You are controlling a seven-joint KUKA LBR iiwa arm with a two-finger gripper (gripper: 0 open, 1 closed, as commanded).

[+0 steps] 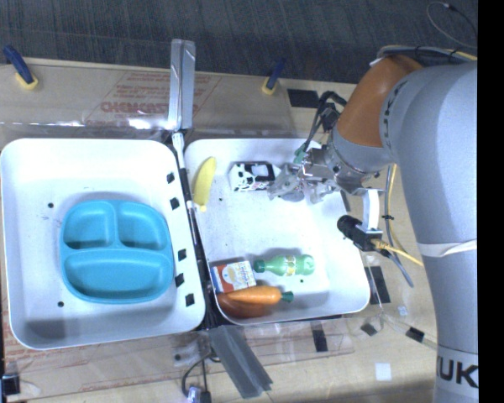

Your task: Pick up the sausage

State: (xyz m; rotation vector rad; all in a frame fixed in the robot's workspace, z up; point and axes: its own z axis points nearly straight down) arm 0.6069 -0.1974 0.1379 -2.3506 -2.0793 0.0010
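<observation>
The sausage (238, 308) looks like a brown curved piece against the front wall of the right bin (340, 259), partly under an orange carrot (256, 295). My gripper (296, 185) hangs over the back of the right bin, far from the sausage. It sits just right of a black-and-white cow-patterned toy (252, 175). I see nothing held in it.
A green bottle (284, 265) and a small orange carton (233, 274) lie just behind the carrot. A yellow banana (203, 181) rests by the right bin's left wall. The left bin (25, 225) holds a blue divided tray (116, 251).
</observation>
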